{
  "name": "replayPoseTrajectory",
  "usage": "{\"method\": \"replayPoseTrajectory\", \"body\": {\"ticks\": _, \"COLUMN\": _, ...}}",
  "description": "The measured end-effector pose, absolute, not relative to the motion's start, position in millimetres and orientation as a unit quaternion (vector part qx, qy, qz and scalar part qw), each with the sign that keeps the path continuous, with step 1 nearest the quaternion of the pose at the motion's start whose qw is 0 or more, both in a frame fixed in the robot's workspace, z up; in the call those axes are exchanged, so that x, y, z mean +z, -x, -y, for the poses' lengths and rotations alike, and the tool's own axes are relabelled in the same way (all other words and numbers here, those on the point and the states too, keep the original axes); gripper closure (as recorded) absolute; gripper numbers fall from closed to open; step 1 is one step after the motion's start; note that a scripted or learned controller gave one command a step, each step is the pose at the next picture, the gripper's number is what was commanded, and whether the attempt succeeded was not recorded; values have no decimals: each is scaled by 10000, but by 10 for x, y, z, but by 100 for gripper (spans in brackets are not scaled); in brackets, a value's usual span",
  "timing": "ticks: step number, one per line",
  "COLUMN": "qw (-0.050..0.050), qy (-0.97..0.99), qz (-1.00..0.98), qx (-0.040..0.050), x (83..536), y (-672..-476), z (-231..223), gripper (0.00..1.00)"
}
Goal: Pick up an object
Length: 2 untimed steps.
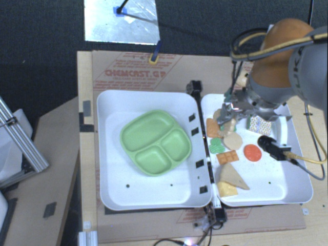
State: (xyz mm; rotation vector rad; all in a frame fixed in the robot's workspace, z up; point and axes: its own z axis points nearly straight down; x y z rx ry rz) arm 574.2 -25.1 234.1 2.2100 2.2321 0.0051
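The worktop (pixel 56 132) fills most of the frame, with a cardboard sheet (pixel 138 70) printed in red lying on it under two shallow white bins set side by side. The left bin (pixel 110 188) sits at the centre of the frame and the right bin (pixel 294 186) at the lower right, their inner rims touching along a line of black clips.

The grey arm (pixel 307 70) with its orange band comes in from the upper right of the frame and bends down over the top left corner of the right bin. Its jaws hang low there, just above the orange piece; whether they are spread or pressed together cannot be told, and nothing shows between them.

A silvery sheet (pixel 121 14) lies at the upper left of the frame, beyond the cardboard. A green divided plate (pixel 155 142) lies flat in the middle of the left bin, turned at a slant.

The things to pick from are all in the left half of the right bin. A tan wedge (pixel 236 177) lies near the bottom, with a yellow block (pixel 227 190) touching its lower side. Above them is an orange waffle square (pixel 227 157), then a red disc (pixel 252 152) to its right. A pale round piece (pixel 233 140) sits beside a green piece (pixel 217 146), and the orange piece (pixel 212 128) lies nearest the inner rim. A blue-patterned piece (pixel 259 124) lies partly under the wrist.
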Motion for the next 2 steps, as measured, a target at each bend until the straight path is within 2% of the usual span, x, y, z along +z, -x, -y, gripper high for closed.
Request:
{"method": "replayPoseTrajectory", "body": {"ticks": 1, "qw": 1, "qy": -7071, "qz": -7071, "qx": -4, "x": 2169, "y": -5744, "z": 382, "gripper": 100}}
{"method": "replayPoseTrajectory", "body": {"ticks": 2, "qw": 6, "qy": -7047, "qz": -7095, "qx": 9, "x": 2232, "y": -5815, "z": 209, "gripper": 100}}
